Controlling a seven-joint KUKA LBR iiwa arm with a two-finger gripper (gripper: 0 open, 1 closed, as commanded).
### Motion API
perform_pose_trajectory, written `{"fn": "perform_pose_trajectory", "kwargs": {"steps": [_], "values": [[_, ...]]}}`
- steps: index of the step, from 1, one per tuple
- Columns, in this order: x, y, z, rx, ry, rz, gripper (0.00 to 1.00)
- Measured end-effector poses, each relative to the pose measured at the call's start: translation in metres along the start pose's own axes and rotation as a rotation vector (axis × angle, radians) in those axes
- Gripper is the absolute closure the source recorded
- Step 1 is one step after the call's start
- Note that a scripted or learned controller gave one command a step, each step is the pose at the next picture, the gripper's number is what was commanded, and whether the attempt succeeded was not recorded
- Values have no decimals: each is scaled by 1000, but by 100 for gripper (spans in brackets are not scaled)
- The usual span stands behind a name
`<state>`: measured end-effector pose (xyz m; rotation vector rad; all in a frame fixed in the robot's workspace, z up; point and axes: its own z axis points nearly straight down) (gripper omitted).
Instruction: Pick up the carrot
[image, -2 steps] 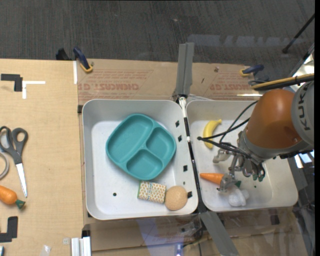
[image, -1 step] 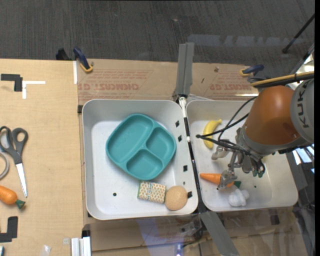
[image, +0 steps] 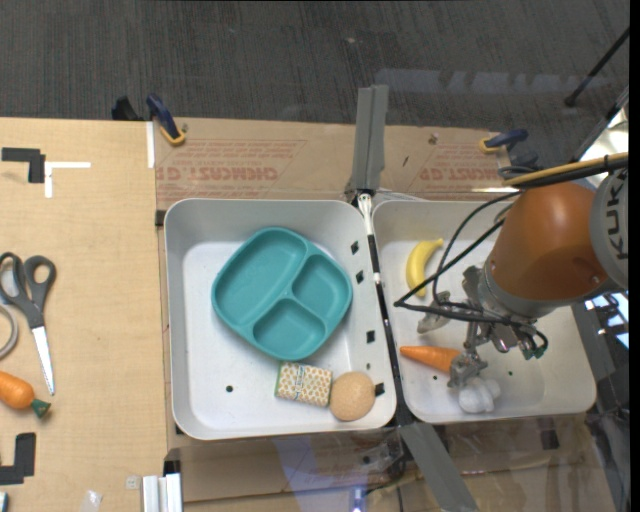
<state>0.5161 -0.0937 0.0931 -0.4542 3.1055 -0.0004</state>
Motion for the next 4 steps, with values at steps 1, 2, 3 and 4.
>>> {"fn": "perform_pose_trajectory", "kwargs": {"steps": [1, 2, 3, 4], "values": [[-4, -1, 0, 1, -2, 19, 0], [-21, -10, 0, 1, -2, 27, 0], [-11, -2, 1, -2, 2, 77, 0], [-14, -2, 1, 0, 0, 33, 0]]}}
